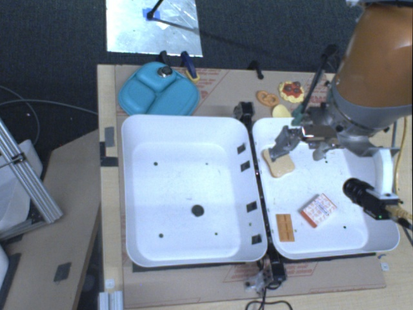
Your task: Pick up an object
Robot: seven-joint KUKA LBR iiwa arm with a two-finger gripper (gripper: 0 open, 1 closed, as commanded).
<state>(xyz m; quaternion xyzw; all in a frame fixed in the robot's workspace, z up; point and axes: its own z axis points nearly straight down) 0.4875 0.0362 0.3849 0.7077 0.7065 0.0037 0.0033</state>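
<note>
While the claw [282, 148] hangs just over the tan toast piece [279, 164] in the right bin [387, 237], nothing is lifted yet; I cannot tell whether it is apart or together.

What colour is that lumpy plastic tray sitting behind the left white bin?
The divided tray is light blue, seen clearly in the camera view, lying on the bench behind the left bin.

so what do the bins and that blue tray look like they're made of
The bins look like smooth, slightly glossy white moulded plastic: rounded corners, soft sheen. The blue tray seems to be matte moulded plastic too, with pressed-in compartments, though foam can't be ruled out.
</note>
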